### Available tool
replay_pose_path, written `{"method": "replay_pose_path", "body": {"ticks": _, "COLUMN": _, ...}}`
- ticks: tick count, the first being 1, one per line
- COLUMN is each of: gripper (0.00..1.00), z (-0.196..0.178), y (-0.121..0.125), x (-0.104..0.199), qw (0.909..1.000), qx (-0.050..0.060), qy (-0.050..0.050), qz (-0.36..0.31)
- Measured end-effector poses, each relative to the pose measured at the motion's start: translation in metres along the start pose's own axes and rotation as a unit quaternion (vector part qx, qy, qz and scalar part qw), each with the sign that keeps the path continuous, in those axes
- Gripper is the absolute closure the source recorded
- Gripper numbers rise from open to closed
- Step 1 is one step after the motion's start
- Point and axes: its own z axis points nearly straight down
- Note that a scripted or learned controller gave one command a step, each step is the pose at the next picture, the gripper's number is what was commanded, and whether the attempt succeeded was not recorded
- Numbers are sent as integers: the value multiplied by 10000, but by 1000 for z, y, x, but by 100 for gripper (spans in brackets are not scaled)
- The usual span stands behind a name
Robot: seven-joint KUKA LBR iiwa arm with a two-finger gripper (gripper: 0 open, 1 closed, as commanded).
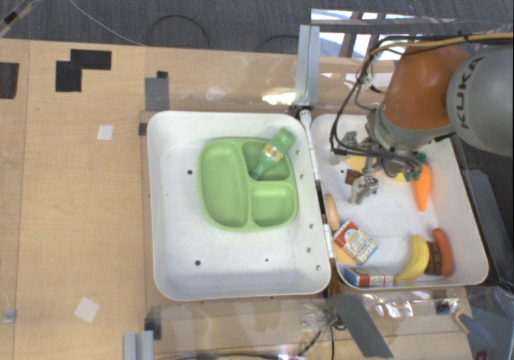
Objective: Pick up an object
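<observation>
Hanging over the upper part of the right bin (pixel 474 258), the gripper (pixel 365 186) pointed down at bare floor, and I could not tell how its jaws stood. Nothing showed between them. Candidates lay close by: an orange carrot (pixel 422 186) just to its right, a yellow piece (pixel 356 164) partly under the wrist, a small snack box (pixel 355 242) below, and a banana (pixel 414 259) beside a sausage (pixel 442 244) near the lower wall. The left bin (pixel 181 270) held a green divided plate (pixel 241 188) with a green bottle (pixel 273 153) across its rim. A good grasp probably meant centring over the carrot, which lay alone, and closing across its narrow width.
</observation>
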Motion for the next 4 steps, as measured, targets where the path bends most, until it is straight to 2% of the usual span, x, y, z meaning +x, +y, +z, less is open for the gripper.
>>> {"method": "replay_pose_path", "body": {"ticks": 1, "gripper": 0, "z": -1, "y": -14, "x": 29, "qw": 9998, "qx": 3, "qy": -5, "qz": 195}}
{"method": "replay_pose_path", "body": {"ticks": 2, "gripper": 0, "z": 0, "y": -78, "x": -9, "qw": 9991, "qx": 14, "qy": -4, "qz": 415}}
{"method": "replay_pose_path", "body": {"ticks": 3, "gripper": 100, "z": -30, "y": -76, "x": -19, "qw": 9992, "qx": 38, "qy": -111, "qz": 384}}
{"method": "replay_pose_path", "body": {"ticks": 4, "gripper": 100, "z": -12, "y": -97, "x": 69, "qw": 9990, "qx": 51, "qy": -95, "qz": -430}}
